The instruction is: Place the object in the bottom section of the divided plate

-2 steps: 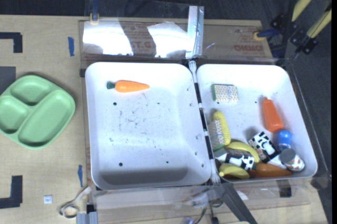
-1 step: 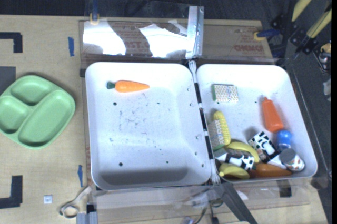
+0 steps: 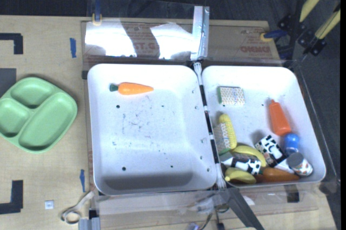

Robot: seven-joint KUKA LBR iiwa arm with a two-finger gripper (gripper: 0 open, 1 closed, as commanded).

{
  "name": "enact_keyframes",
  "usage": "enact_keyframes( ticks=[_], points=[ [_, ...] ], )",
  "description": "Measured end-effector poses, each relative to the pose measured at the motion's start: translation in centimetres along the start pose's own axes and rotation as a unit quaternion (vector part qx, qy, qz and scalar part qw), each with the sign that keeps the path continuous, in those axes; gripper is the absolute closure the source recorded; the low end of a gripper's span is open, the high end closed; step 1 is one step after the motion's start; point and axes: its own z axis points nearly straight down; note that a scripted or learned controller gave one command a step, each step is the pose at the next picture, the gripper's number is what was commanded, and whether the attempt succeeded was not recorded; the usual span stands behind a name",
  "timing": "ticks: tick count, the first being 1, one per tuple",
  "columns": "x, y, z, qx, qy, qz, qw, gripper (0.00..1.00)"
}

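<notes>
A green divided plate (image 3: 35, 113) rests on the bench to the left of both bins; its largest section is the lower right one, with two smaller sections above and to the left. An orange toy carrot (image 3: 132, 88) with a green top lies alone in the left bin (image 3: 146, 169), near its upper left corner.
The right bin (image 3: 254, 78) holds several toys: a speckled block (image 3: 231, 95), corn cob (image 3: 226, 131), orange bottle (image 3: 279, 117), blue ball (image 3: 292, 142), a banana (image 3: 240, 175), a black-and-white cow (image 3: 243, 162). A clear panel (image 3: 146, 32) stands behind the left bin. Black tape marks sit on the bench.
</notes>
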Motion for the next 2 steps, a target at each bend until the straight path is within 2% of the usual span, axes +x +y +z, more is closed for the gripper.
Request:
enact_keyframes(
  ticks=[1, 2],
  points=[
    [1.6, -8.1, 0.1, 0.003, -0.003, -0.020, 0.9998, 1.00],
    [0.7, 1.4, 0.0, 0.000, 0.000, -0.010, 1.0000, 1.00]
  ],
)
